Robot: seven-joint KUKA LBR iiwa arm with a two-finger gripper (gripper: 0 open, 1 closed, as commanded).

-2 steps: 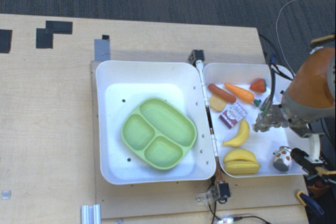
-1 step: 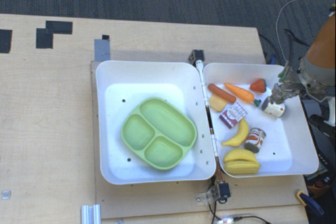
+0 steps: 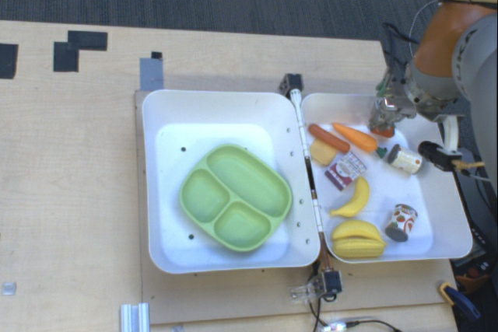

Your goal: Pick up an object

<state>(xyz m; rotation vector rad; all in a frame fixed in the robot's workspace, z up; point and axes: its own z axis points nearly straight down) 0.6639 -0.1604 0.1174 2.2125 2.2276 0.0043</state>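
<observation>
The right bin (image 3: 443, 245) holds several toy foods. A red sausage (image 3: 328, 138) and an orange carrot (image 3: 356, 137) lie near its back. A yellow wedge (image 3: 320, 155) and a purple packet (image 3: 345, 169) sit below them. A banana (image 3: 354, 199) and a yellow bunch (image 3: 358, 239) lie toward the front. A small white jar (image 3: 404, 159) lies on its side at the right, and a grey, red and white piece (image 3: 401, 221) sits in front of it. My gripper (image 3: 384, 120) hangs over the bin's back right part, just beyond the carrot's tip and the jar.
The left bin (image 3: 167, 167) bears a green divided plate (image 3: 236, 197). A central divider (image 3: 305, 167) separates the bins. The grey arm with its orange band (image 3: 447, 35) comes in from the right. Bare wooden bench (image 3: 70, 183) spreads to the left.
</observation>
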